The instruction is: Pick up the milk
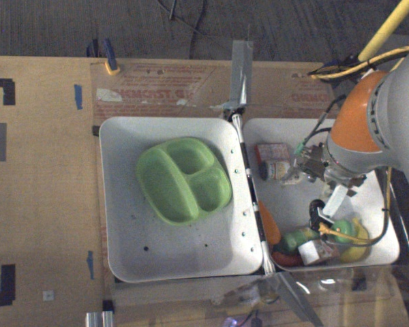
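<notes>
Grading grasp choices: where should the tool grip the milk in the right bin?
Likely the boxy carton by the divider wall. Come straight down and pinch its narrower width across the middle; it seems to lie flat, apart from the toy pile.

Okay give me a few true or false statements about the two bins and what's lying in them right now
1. The green divided plate lies in the left bin. True.
2. The arm reaches over the left bin. False: it is over the right bin.
3. A carrot lies along the right bin's left wall. True.
4. The green plate has five compartments. False: it has three.
5. A yellow item lies in the right bin's near corner. True.
</notes>
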Robot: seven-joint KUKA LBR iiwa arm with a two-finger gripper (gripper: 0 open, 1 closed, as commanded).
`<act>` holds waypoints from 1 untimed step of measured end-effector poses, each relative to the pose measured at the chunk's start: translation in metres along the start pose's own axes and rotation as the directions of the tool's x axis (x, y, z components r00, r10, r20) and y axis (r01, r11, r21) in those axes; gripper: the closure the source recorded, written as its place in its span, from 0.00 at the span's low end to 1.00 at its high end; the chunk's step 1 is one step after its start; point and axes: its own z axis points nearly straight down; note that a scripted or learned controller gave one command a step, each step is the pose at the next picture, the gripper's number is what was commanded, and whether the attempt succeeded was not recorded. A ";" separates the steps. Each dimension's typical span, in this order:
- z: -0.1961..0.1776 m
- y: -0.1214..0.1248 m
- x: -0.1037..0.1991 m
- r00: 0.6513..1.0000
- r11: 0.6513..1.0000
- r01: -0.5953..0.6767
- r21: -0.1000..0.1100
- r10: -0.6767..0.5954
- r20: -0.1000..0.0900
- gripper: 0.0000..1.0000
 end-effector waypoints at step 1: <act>-0.034 0.055 -0.029 1.000 1.000 0.024 0.000 -0.024 -0.001 0.00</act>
